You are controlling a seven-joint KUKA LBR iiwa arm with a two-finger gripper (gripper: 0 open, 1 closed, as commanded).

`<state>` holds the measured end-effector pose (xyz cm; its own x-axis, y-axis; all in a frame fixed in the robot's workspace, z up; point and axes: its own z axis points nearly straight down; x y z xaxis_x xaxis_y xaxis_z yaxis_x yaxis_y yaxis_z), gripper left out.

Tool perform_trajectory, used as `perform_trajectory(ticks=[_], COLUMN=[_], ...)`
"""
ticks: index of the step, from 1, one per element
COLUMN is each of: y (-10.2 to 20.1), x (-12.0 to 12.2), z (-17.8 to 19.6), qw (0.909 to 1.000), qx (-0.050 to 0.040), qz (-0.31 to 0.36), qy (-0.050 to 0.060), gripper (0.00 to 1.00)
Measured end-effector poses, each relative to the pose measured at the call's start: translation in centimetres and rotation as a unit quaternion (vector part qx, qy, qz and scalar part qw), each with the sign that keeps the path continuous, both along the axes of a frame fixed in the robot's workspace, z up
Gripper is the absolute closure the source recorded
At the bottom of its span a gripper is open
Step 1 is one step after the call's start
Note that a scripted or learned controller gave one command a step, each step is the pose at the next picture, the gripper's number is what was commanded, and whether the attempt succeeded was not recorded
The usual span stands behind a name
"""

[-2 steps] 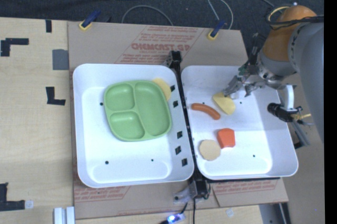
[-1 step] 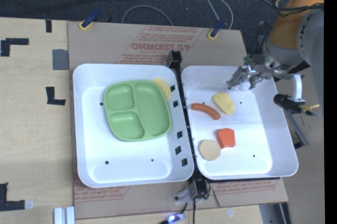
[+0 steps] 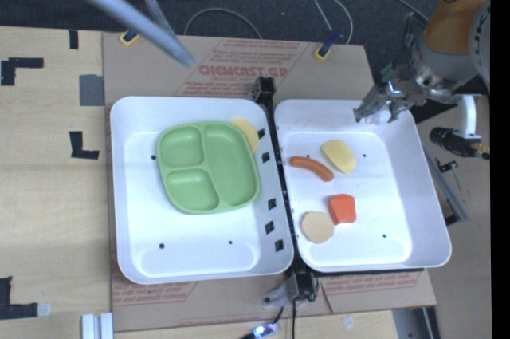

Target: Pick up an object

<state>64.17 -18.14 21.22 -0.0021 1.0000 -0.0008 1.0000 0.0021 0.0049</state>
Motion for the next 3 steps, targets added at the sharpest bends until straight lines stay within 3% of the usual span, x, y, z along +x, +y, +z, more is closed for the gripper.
perform_trajectory(ticks=[1, 2, 3], y=[0.6, 0.6, 5.9], x=[0.2, 0.2, -1.9], z=[6.3, 7.0, 5.2], qw=[1.0, 1.0, 1.0], qx=[-0.0002, 0.0003, 0.0011], qz=[0.0, 0.0, 0.001], qy=[0.0, 0.002, 0.004], gripper=[1.0, 1.0, 1.0])
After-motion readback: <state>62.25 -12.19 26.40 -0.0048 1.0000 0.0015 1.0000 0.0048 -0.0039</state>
